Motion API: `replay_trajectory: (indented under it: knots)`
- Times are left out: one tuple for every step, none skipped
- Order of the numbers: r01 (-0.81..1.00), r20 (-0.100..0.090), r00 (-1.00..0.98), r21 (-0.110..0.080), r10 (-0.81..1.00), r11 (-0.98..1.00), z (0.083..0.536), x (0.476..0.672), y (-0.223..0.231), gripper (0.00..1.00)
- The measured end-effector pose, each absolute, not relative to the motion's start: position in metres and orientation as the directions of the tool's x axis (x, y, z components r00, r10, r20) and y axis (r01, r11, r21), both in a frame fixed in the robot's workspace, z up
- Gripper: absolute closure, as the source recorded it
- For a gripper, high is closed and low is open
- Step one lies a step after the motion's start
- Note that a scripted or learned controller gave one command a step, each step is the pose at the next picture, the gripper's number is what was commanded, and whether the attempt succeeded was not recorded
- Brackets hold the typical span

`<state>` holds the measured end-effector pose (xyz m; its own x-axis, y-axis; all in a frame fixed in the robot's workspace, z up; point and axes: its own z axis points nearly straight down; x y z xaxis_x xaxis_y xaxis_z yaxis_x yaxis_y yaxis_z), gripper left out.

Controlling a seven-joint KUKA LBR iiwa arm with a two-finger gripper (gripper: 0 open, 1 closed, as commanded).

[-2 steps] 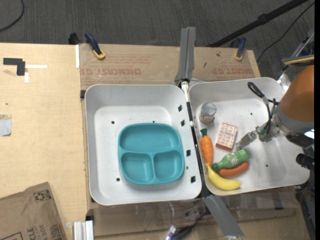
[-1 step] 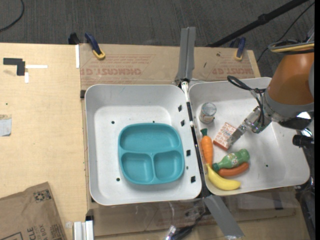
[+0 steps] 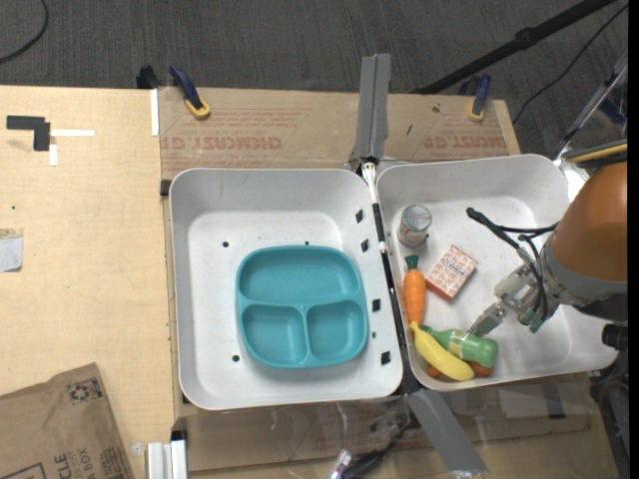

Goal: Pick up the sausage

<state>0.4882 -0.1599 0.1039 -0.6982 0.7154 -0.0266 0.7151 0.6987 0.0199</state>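
Camera view is showing the claw (image 3: 511, 302) hanging spread in the right bin (image 3: 559, 362), gripping nothing, just right of a green bottle (image 3: 469, 345) and banana (image 3: 442, 354), with the reddish sausage (image 3: 481, 369) peeking out beneath them, a carrot (image 3: 414, 294) beyond.

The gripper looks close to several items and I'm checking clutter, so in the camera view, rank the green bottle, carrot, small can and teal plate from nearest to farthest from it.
From the gripper:
1. green bottle, just below-left of the gripper, right bin
2. carrot, by the right bin's left wall
3. small can, right bin's upper left
4. teal plate, in the left bin
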Motion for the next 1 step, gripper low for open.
replay_trajectory:
  knots:
    - [0.401, -0.032, -0.916, 0.005, 0.400, 0.916, 0.1012, 0.4867, -0.1192, 0.00]
